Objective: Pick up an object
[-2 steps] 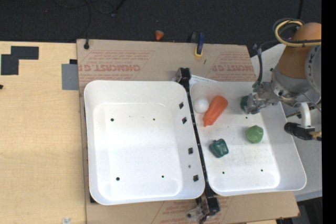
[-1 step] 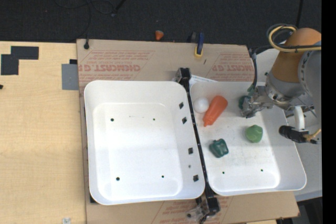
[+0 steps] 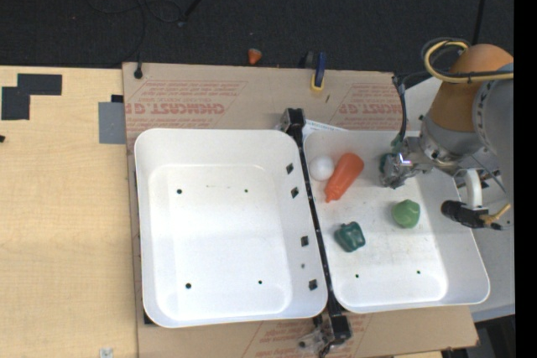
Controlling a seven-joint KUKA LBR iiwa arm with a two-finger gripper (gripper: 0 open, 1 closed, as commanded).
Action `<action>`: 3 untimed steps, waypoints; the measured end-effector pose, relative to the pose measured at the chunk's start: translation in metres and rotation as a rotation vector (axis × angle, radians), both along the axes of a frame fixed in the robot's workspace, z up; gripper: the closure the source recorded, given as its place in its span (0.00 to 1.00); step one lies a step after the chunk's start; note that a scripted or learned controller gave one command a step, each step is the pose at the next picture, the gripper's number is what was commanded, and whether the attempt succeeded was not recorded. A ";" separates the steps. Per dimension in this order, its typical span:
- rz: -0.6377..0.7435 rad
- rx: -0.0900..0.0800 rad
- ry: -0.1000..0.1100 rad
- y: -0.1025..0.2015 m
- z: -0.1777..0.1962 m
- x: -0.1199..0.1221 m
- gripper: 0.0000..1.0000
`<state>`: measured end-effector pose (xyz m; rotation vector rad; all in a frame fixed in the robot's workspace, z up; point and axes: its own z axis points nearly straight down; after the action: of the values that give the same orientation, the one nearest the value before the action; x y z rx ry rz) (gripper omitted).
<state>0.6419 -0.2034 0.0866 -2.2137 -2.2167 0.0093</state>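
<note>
White bins: two shallow trays side by side on a sheet of brown cardboard; the left bin has a bare floor with a few small dark holes; the right bin holds four small things
Carrot: an orange carrot-shaped toy lies tilted in the upper left part of the right bin
Ball: a small white ball sits just beside the carrot, touching its left side, near the divider between the bins
Dark green piece: a dark green lumpy toy lies below the carrot, near the middle of the right bin
Light green piece: a rounder light green object rests to the right of it, apart from the others
Arm: grey with an orange band, reaching in from the right; its fingers hang over the upper right of the right bin, just above the light green object; whether they are spread or closed cannot be told; nothing visible between them
Desk: pale wood to the left of the cardboard
</note>
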 end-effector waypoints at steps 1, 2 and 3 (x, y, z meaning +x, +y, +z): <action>0.001 0.000 -0.001 0.006 0.000 0.000 1.00; 0.002 0.000 -0.002 0.011 0.000 0.001 1.00; 0.002 0.000 -0.004 0.028 0.001 0.001 1.00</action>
<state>0.6430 -0.1756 0.0872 -2.2139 -2.2203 0.0056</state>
